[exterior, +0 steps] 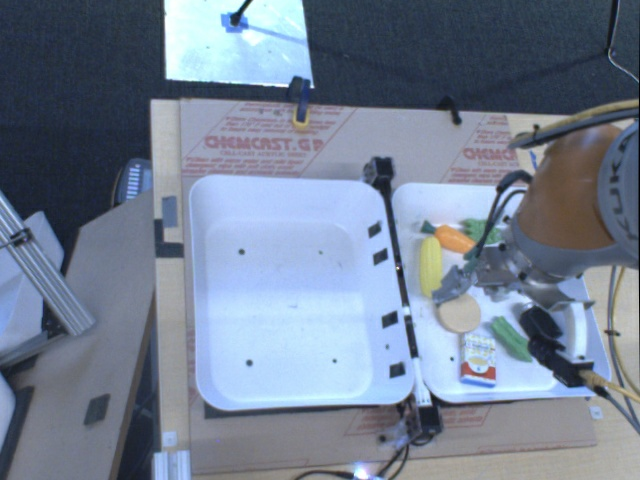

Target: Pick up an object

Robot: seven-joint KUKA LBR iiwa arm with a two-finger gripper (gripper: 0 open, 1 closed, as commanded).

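The gripper (455, 283) hovers low in the right bin (412, 208), and I cannot tell its state. Nothing looks lifted: corn (431, 265) just left of it, a tan disc (460, 314) just below (likeliest target), so the pick remains.

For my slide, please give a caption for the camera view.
Hand low in the right bin, among corn, a carrot, a tan disc and a small carton.
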